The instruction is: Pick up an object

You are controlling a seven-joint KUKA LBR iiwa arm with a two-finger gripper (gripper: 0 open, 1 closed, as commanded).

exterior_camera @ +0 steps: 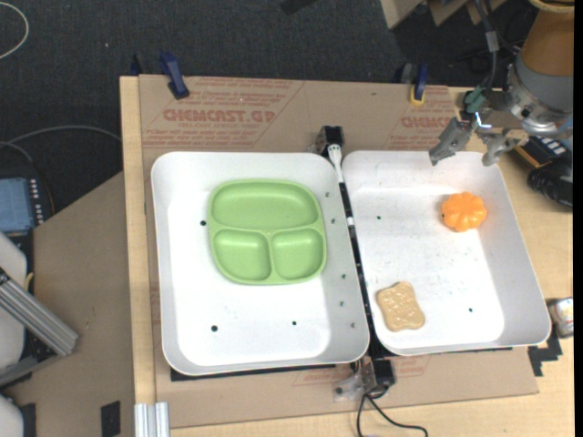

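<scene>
Up in the upper right of the frame, the gripper (472,149) hangs over the far rim of the right bin (510,280), its two grey fingers (447,144) spread apart with nothing between them. Above it the arm's grey wrist and orange band (549,39) reach in from the right edge. Below the gripper and slightly right of its midpoint, well apart from it, an orange pumpkin-shaped object (464,211) sits on the floor of the right bin, in the upper right part of that bin. Lower down, near the bin's lower left corner, a tan waffle-like biscuit piece (400,306) lies flat, apart from the orange object. The left bin (182,317) fills the middle left of the frame and holds a light green divided plate (268,230) with one long compartment at the top and two smaller ones below; the plate lies in the upper half of that bin. Both bins rest side by side on a brown cardboard sheet (228,112) with red printed lettering, held at its top edge by a blue clamp (173,74) on the left and another clamp (418,86) further right. Dark carpet (137,16) spreads across the upper left of the frame.
</scene>
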